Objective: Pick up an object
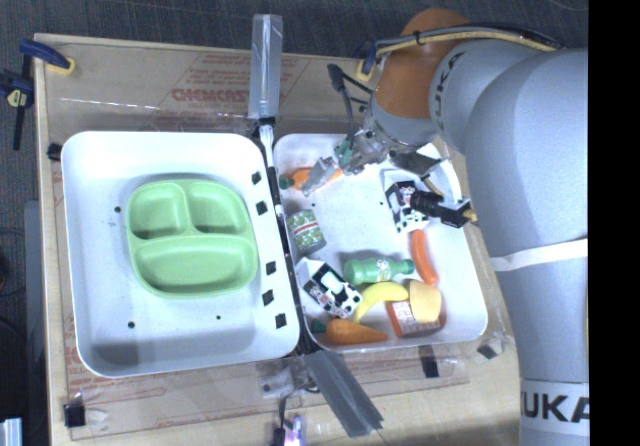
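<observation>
My gripper (318, 176) reaches from the right into the back left corner of the right bin (462, 264), low over its floor. A small orange object (297, 177) lies right at its tip; whether it is gripped is unclear. Further down the bin lie a small green can (305, 231), a green bottle (378, 266), a banana (375, 296), a carrot (352, 332), a black-and-white spotted toy (333, 289) and an orange box (405, 317).
The left bin (90, 334) holds a green divided plate (190, 237). A long red-orange piece (423, 256) and another black-and-white item (405, 202) lie near the right bin's right wall. The arm's grey body (520, 154) covers the right side.
</observation>
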Robot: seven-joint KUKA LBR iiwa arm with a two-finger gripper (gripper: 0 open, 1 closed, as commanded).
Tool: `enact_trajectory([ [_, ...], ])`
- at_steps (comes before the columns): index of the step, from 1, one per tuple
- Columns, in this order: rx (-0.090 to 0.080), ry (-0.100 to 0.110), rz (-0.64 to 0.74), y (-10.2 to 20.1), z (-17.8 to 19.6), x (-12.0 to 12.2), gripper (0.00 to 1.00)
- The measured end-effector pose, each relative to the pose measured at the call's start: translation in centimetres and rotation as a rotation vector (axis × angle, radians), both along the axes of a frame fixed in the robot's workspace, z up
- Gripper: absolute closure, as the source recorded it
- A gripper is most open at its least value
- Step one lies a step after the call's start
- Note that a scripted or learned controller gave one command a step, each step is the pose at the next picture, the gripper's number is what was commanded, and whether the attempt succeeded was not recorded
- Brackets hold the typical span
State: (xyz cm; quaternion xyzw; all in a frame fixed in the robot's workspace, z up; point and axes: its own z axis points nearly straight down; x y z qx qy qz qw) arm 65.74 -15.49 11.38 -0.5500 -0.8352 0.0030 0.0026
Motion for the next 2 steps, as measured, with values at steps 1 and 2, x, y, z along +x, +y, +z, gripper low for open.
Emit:
enact_trajectory([
  [1,0.001,-0.008,0.042,-1.0,-2.0,0.1,0.00],
  [2,0.001,-0.008,0.047,-0.9,-0.8,0.2,1.00],
])
